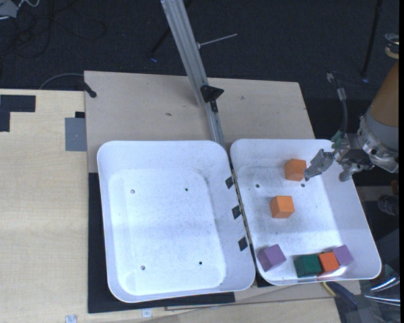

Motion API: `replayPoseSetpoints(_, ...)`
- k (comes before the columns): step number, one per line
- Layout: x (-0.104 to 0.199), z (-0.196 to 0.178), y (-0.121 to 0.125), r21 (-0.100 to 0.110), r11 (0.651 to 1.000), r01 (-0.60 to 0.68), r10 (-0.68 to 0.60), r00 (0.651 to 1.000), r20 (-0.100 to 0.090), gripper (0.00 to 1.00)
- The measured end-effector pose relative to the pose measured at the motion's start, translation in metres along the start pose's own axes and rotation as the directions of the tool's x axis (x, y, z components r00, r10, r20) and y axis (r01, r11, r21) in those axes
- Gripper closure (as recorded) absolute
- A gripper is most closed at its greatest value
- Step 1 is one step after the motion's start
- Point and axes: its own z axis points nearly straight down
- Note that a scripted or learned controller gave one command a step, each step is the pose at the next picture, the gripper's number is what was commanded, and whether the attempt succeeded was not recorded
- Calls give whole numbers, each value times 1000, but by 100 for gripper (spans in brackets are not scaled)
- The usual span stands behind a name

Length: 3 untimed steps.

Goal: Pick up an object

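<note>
Over right bin (363, 221) — end effector (331, 165) spread, empty

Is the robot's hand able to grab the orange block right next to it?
Probably yes. The hand is just right of the upper orange block in the right bin, with nothing between them. The other blocks lie farther down the bin, out of the way.

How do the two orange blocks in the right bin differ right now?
The upper orange block lies close beside the gripper; the lower orange block sits apart, nearer the bin's middle. The upper one is partly in shadow, the lower one brightly lit. Both look like cubes of similar size in the right bin.
</note>
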Motion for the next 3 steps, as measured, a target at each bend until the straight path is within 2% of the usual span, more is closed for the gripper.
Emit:
replayPoseSetpoints(1, 19, 160, 12, -4, 1000, 6, -6, 1000, 2, 0)
replayPoseSetpoints(2, 18, 148, 11, -1, 1000, -3, 3, 1000, 0, 100)
replayPoseSetpoints(3, 79, 55, -17, -6, 1000, 7, -7, 1000, -1, 100)
